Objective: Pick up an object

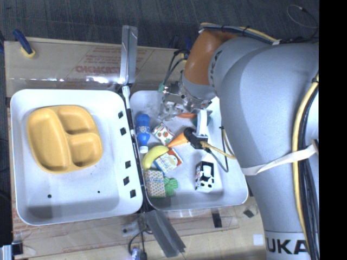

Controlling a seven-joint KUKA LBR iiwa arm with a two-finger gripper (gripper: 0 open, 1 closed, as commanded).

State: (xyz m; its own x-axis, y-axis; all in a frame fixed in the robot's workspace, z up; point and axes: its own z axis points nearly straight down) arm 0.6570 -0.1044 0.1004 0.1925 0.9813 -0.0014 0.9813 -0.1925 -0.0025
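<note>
Found the end effector (174,108) low over the far end of the right bin (227,191), carried in from the right on the grey arm (260,91), bent steeply down. Could not tell whether spread or pressed together, with wrist and cabling in the way. Saw nothing plainly pinched.

Judged the pose as a reach toward the clutter, with every loose, pickable thing lying in that bin. Noted a small red-and-white carton (161,132) just on the near side of the end effector, an orange carrot-like piece (177,140) beside the carton to the right, and a blue bottle (142,128) against the bin's left wall. Placed the likeliest target among these, in the far-middle of the right bin, but could not single out one.

Noted, nearer still, a banana (153,156), a coloured card (172,161) touching the banana, a patterned packet (154,183) with a green piece (171,186) just beside, and a black-and-white cow-patterned block (204,176) off to the right, apart from the rest.

Reckoned crowding the main hindrance: carton, carrot-like piece and bottle close together, leaving little room to close on one alone, and the bin's far wall close behind. Saw a yellow divided tray (65,137) alone in the left bin (70,194), well apart and out of the way. Saw both bins side by side on the tabletop (70,64).
</note>
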